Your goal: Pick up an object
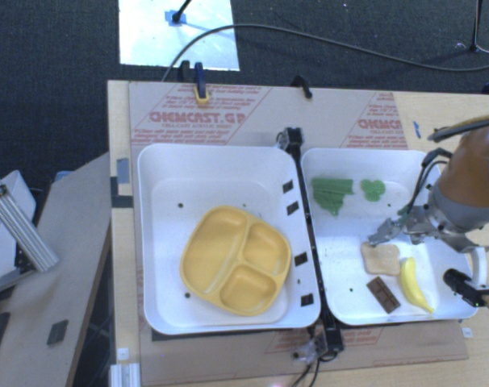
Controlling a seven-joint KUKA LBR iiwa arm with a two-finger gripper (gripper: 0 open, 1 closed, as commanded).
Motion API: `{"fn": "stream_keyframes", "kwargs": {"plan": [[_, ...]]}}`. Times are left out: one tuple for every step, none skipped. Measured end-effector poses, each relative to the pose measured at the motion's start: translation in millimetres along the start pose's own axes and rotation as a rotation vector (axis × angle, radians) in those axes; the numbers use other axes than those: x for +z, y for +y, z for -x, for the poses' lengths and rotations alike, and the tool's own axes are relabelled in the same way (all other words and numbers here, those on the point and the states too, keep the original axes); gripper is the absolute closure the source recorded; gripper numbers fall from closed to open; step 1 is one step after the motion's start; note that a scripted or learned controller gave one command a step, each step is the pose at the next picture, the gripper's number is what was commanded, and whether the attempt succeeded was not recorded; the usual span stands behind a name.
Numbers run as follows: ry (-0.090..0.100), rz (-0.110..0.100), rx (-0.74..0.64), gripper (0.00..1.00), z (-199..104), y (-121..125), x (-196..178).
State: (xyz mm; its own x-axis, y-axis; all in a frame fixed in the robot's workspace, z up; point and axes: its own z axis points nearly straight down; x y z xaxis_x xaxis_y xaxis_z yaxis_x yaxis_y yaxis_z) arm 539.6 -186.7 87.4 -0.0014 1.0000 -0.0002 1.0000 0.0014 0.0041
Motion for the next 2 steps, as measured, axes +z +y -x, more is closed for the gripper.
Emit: {"fn": "stream_keyframes", "kwargs": {"plan": [[0.001, 0.008, -0.001, 1.0, -1, 3, -13], [-0.002, 0.002, -0.002, 1.0, 2, 2, -57]]}}
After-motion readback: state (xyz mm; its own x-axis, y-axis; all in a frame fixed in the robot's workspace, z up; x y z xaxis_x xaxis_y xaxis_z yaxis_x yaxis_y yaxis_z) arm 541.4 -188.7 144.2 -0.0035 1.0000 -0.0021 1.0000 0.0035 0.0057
